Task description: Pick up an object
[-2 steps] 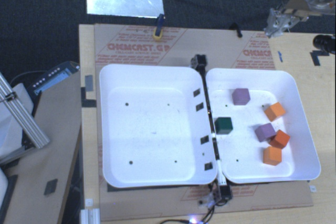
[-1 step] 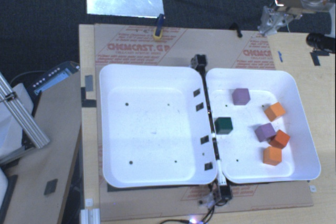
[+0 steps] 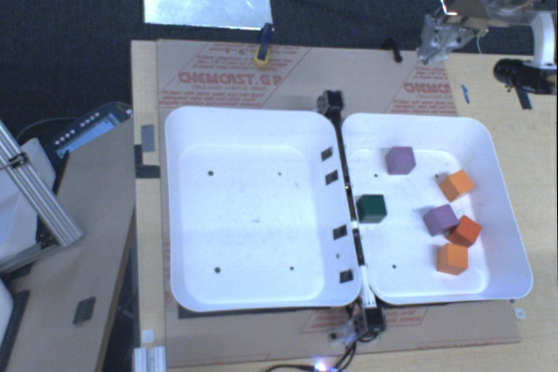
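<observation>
Hovering at one o'clock beyond the right white plastic bin (image 3: 500, 154), the gripper (image 3: 433, 45) carries nothing; six small cubes remain unpicked.

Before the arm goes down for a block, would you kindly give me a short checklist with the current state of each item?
1. Blocks available in the right bin: ok, six lie there.
2. An isolated target: ok, the green block sits apart from the others, though close to the bin's left wall.
3. Crowded cluster: not ok, the lower purple block and red block touch.
4. End effector position: not ok, it is beyond the bins' far edge, not above any block.
5. End effector carrying nothing: ok, nothing visible between its tips.
6. Opening state: cannot tell.
</observation>
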Action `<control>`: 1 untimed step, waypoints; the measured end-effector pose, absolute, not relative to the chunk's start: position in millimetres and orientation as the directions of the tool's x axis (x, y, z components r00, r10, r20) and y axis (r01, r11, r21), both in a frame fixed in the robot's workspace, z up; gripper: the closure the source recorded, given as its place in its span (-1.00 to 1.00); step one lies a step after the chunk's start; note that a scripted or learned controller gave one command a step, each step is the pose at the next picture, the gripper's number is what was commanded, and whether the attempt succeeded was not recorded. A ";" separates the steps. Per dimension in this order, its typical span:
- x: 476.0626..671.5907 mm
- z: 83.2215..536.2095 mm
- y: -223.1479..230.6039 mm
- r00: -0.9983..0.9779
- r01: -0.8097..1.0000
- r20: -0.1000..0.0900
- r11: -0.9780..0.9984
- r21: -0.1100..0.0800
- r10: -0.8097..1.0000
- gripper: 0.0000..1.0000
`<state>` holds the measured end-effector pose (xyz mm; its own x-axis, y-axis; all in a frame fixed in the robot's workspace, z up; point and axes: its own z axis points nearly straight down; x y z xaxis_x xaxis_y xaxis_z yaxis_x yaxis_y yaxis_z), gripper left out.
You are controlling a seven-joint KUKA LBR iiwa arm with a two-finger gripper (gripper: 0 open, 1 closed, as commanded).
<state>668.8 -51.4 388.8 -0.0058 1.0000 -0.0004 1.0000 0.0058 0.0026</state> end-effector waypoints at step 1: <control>668.8 373.0 -38.6 -0.006 1.000 -0.001 0.006 0.002 1.000 1.00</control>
